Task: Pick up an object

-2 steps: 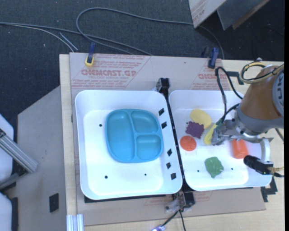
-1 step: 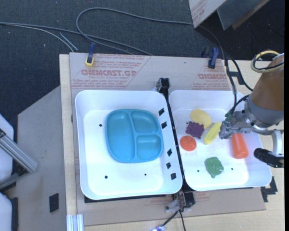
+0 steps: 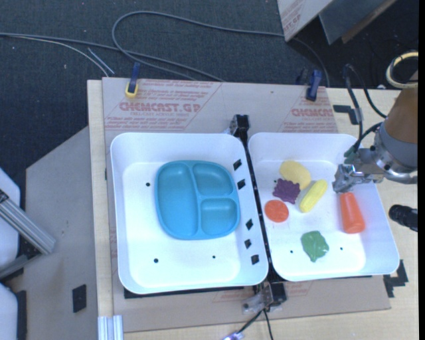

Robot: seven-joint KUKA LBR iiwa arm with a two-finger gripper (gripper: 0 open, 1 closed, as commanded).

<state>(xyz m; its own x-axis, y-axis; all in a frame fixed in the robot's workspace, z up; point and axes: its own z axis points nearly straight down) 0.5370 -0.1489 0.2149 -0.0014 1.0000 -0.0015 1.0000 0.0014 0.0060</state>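
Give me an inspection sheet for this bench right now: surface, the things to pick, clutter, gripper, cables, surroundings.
Surface: tan board with red lettering, bearing a left white bin and a right white bin.
Job's things: in the right bin, a yellow rounded toy, a yellow corn cob, a purple bumpy toy, an orange-red round toy, a green leafy toy and an orange carrot-like toy.
Clutter: blue divided plastic plate in the left bin.
Gripper: metal gripper above the carrot-like toy's upper end; grip cannot be told.
Cables: grey cables on the floor.
Surroundings: dark carpet; cardboard box at top.
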